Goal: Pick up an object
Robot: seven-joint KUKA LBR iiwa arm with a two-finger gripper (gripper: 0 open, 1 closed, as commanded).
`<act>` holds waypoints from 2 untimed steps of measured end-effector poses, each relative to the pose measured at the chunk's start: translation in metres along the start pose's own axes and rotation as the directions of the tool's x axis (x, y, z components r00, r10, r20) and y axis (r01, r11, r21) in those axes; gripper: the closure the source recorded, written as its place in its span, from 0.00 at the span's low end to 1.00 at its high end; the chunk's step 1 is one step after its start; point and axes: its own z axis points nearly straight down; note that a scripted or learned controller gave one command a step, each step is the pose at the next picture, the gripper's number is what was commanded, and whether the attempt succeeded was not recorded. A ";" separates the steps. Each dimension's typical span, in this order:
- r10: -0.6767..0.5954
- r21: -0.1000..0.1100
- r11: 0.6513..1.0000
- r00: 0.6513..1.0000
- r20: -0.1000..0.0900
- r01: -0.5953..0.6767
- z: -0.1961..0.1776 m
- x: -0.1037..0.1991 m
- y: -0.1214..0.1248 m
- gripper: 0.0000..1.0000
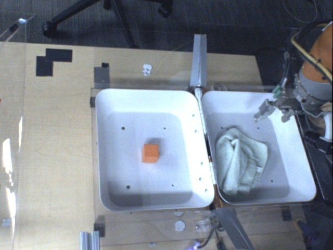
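A small orange cube (150, 153) sits near the middle of the left bin (112, 191). A crumpled pale cloth (240, 160) lies in the right bin (296, 191), toward its left and front. My gripper (272, 113) hangs over the back right part of the right bin, above and to the right of the cloth. Its two fingers are spread apart and nothing is between them. The grey arm with its orange band (315, 74) comes in from the right edge.
A metal post (199, 61) stands at the back where the two bins meet. Black markers (52, 60) lie on the wooden bench at the far left. A chair base (112, 4) stands on the floor behind.
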 end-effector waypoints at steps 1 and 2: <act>-0.027 -0.004 1.000 1.000 0.001 0.027 0.115 0.010 0.039 0.00; -0.031 -0.006 0.999 1.000 0.002 0.031 0.106 0.011 0.040 1.00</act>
